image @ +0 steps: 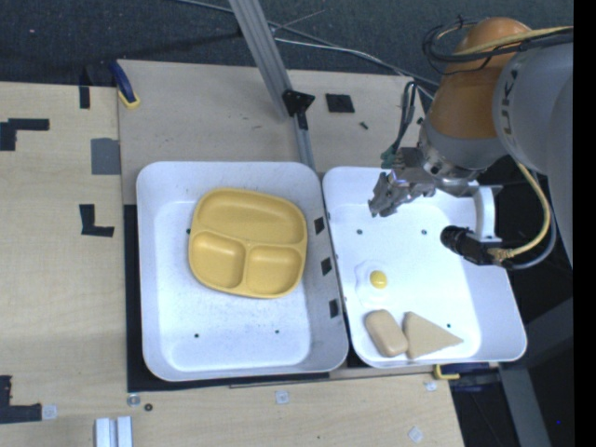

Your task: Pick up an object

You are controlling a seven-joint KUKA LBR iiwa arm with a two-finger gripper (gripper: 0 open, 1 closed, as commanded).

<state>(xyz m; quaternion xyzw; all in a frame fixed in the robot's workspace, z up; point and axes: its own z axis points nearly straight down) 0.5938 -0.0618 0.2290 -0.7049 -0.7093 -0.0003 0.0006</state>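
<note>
Nearest the camera, at the near edge of the right bin (484,333), two tan pieces lie side by side and touching: a rounded bread-roll shape (384,332) and a wedge-shaped slice (428,334). Both sit well below the claw (384,203) in the view and slightly to its right. Just beyond them, between the pair and the claw, a small yellow egg-like piece (377,279) rests on the white floor of the bin, almost straight under the claw in the picture but clearly apart from it. That claw hangs over the far left part of the right bin, near the wall shared with the neighbouring bin, at the end of the grey arm with its orange band (466,101). Its fingers point down toward the bin floor; they are dark and small here, so whether they are spread or pressed together cannot be told, and nothing shows between them. To the claw's left, in the left bin (158,250), a yellow divided plate (248,241) with three compartments lies flat, well apart from the claw. A dark cable loop (470,245) hangs to the claw's right.
</note>
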